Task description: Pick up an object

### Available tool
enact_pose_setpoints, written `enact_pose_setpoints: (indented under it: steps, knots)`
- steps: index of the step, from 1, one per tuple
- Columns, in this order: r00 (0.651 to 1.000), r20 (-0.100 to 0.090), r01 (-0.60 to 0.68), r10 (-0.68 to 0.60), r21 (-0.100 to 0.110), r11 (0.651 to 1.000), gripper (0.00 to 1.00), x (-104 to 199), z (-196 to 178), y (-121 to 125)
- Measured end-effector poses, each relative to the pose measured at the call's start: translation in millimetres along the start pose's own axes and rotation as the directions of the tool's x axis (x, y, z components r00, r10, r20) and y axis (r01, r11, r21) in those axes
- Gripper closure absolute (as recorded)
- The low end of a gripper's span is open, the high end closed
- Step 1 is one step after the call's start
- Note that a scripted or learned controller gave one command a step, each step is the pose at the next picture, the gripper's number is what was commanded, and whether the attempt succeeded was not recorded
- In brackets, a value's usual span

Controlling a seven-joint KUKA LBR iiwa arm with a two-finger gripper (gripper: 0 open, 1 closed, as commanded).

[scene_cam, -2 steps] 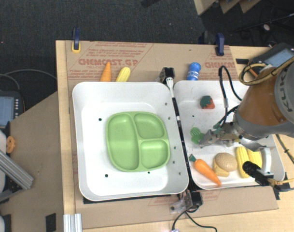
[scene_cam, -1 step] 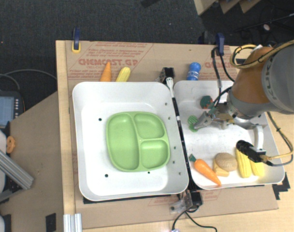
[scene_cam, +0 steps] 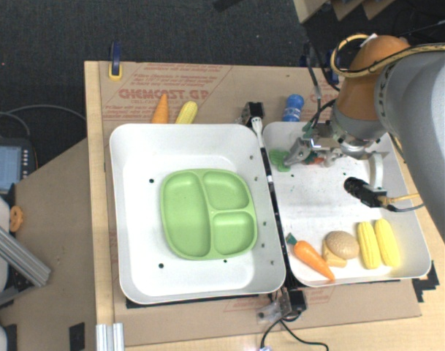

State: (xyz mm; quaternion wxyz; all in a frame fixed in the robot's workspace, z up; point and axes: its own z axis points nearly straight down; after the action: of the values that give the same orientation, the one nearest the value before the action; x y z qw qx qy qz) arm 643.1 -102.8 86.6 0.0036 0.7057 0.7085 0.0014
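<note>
Just beside the gripper [scene_cam: 301,152], a small flat green piece [scene_cam: 279,159]; finger state unclear.

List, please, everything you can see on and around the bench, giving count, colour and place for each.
bins: 2, white, side by side on the bench
divided plate: 1, light green, middle of the left bin
carrot: 1, orange, front of the right bin
bread roll: 1, tan, right bin, beside the carrot
corn cobs: 2, yellow, front right of the right bin
green item: 1, green, far left corner of the right bin, by the gripper
spare carrot: 1, orange, on the board behind the left bin
spare corn: 1, yellow, next to it
bottle: 1, blue, behind the right bin
arm: 1, grey with orange band, from the right
gripper: 1, dark metal, over the right bin's far end
</note>
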Motion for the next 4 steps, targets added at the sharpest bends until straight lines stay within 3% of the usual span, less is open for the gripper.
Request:
enact_pose_setpoints:
  steps: [1,2,3,4]
  knots:
    - [1.0,-0.001,-0.002,0.002,0.0,1.0,1.0,0,-11,-1]
    - [1.0,0.005,-0.007,0.007,-0.011,1.0,1.0,-56,-139,27]
    - [1.0,-0.007,0.0,0.0,0.017,1.0,1.0,-6,-47,22]
    - [1.0,-0.003,-0.003,0.003,0.008,1.0,0.0,-9,-53,24]
